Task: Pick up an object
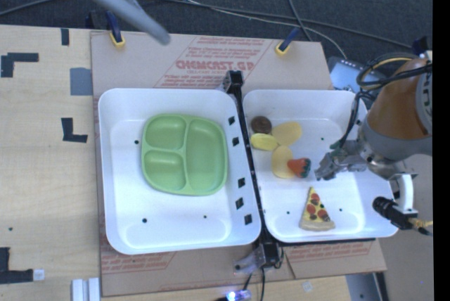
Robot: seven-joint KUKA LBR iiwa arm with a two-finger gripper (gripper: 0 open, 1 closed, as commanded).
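Strawberry, small, red with a green cap (pixel 301 167), lying in the right shallow white bin (pixel 344 101), touching the pale yellow chip-like slices (pixel 283 150) on its left. Dark brown round piece (pixel 261 124) just above those slices; cartoon pizza wedge with red dots (pixel 316 210) lower down, apart from the cluster. Dark two-finger tool (pixel 329 167) hanging just right of the strawberry, low over the bin floor. Closed or parted? Cannot tell from this angle, and nothing visibly gripped. Looks like the approach step, pick not yet made. Next move, by the look of it: line up over the strawberry, come down around it, close without nudging the slices. Further out, green three-compartment plastic plate (pixel 185 155) sitting in the left white bin (pixel 112 110) on the counter.
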